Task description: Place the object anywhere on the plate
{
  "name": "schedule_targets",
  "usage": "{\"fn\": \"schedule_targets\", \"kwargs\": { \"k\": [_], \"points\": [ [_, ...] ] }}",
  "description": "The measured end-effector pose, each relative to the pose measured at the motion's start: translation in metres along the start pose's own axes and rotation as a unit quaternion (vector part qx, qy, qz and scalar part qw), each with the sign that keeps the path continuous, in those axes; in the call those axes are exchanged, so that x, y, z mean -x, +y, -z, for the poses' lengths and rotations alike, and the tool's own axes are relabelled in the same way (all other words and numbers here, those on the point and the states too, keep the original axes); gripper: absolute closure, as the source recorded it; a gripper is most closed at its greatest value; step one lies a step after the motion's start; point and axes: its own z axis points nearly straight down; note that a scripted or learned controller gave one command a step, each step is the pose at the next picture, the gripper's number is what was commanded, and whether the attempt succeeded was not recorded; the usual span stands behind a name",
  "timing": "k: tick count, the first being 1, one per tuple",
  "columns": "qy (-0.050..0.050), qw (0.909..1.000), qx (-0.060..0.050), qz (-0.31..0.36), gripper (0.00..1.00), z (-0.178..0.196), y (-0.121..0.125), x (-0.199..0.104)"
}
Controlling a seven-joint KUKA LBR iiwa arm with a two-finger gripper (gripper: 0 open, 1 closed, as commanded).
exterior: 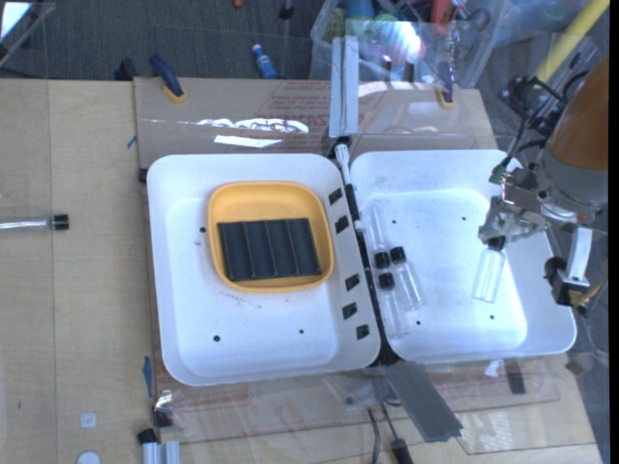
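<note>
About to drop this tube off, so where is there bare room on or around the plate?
The yellow plate is mostly covered by the dark ridged block; only its rim is bare, widest along the far side. The left bin floor nearer the camera is open. Clear vials crowd the divider side of the right bin.

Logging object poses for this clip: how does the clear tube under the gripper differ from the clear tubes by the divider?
The lone tube lies in the right bin's right half, just below the gripper, with no dark cap visible. The divider tubes lie side by side at the bin's left edge and carry black caps. All are clear, lie flat and sit off the yellow plate.
</note>
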Motion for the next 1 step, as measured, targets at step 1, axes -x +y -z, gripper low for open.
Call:
{"fn": "schedule_targets", "kwargs": {
  "k": [1],
  "points": [
    [0.000,0.9929,0.001,0.119,1.00,-0.0032,0.0149,-0.0202]
  ]
}}
